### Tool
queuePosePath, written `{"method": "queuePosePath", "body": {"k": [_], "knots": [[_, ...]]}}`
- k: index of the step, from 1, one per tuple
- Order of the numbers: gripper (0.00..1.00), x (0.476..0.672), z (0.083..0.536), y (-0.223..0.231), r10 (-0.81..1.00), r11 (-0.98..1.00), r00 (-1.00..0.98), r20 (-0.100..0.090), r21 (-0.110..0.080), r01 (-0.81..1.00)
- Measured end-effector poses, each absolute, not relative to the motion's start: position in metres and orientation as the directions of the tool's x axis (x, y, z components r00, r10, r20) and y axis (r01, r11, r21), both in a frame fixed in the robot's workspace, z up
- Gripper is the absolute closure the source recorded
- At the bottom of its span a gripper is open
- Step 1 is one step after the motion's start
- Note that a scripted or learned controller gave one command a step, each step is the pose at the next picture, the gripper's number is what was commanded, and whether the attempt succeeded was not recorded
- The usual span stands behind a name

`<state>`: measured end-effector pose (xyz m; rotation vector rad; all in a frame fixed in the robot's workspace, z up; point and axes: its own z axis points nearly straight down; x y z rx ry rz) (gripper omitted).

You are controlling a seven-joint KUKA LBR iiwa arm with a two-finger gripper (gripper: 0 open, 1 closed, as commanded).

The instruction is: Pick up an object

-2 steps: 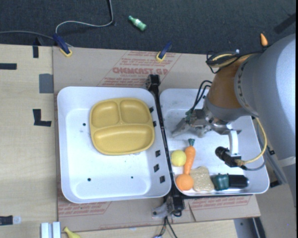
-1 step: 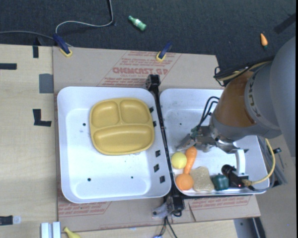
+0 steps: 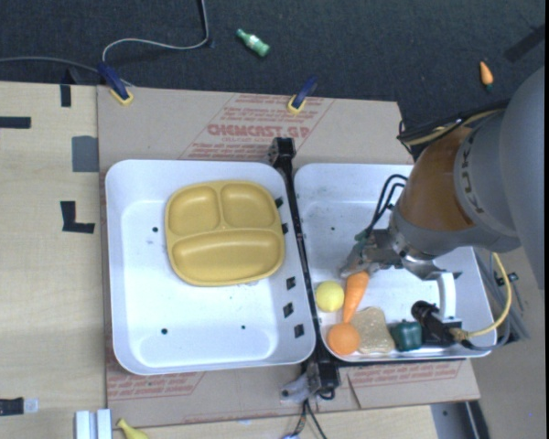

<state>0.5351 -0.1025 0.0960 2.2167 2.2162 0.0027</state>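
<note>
Two white bins (image 3: 133, 273), one yellow divided plate (image 3: 225, 231), one carrot (image 3: 355, 295), one yellow ball (image 3: 329, 296).

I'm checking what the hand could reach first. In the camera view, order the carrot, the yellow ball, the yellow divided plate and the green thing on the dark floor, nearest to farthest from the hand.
1. Carrot, right bin, just below the hand.
2. Yellow ball, right bin, by the divider.
3. Yellow divided plate, left bin.
4. Green thing, dark floor beyond the bins.

Orange carrot (image 3: 355, 295) lying tilted in right bin (image 3: 334, 199), near yellow ball (image 3: 328, 296), tip touching orange ball (image 3: 344, 338).
</note>
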Motion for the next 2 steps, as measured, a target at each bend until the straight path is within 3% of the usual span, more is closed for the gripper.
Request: {"method": "queuePosePath", "body": {"k": [1,2], "knots": [[1.0,0.509,0.184,-0.03,1.0,0.002,-0.002,0.001,-0.001,1.0],[1.0,0.487,0.243,0.01,1.0,0.002,-0.002,0.0,-0.001,1.0]]}}
